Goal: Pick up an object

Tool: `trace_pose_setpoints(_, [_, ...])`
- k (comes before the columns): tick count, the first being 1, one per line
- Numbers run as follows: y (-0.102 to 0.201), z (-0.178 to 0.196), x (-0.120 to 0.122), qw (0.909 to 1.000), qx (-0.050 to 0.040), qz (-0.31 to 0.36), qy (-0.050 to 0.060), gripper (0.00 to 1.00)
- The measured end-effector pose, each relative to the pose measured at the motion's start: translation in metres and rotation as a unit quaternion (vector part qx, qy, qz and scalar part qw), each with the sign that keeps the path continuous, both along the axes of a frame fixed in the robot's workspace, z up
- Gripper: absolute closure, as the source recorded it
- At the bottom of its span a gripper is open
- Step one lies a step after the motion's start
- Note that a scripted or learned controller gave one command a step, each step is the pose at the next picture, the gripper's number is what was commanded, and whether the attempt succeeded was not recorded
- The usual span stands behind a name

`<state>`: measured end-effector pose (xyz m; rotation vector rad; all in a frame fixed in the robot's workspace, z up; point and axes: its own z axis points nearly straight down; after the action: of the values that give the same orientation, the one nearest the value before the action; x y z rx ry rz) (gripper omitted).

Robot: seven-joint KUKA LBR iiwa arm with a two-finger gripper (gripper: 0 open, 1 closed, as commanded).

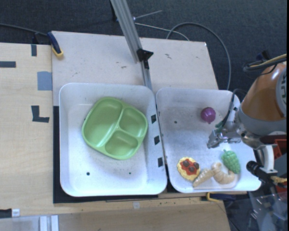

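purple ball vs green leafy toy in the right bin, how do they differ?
The ball is purple, round and smooth; the green toy is elongated with a bumpy, leafy outline. The ball sits apart toward the bin's far side, with bare floor around it; the green toy lies at the near right corner, next to the tan toys. The ball looks smaller. Both lie in the right bin, close to the pincer.

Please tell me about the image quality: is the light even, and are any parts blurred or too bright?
Camera view: light is soft and fairly even; the white bins look bright, almost washed out; the green divided plate casts only a faint shadow; the pincer and the toy food near it look slightly soft, with small detail lost.
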<state>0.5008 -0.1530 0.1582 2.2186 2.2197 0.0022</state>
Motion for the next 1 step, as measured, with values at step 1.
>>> trace_pose_setpoints(1, [-0.0032, 0.0432, -0.0029, 1.0, 0.0001, 0.0, 0.0, 1.0])
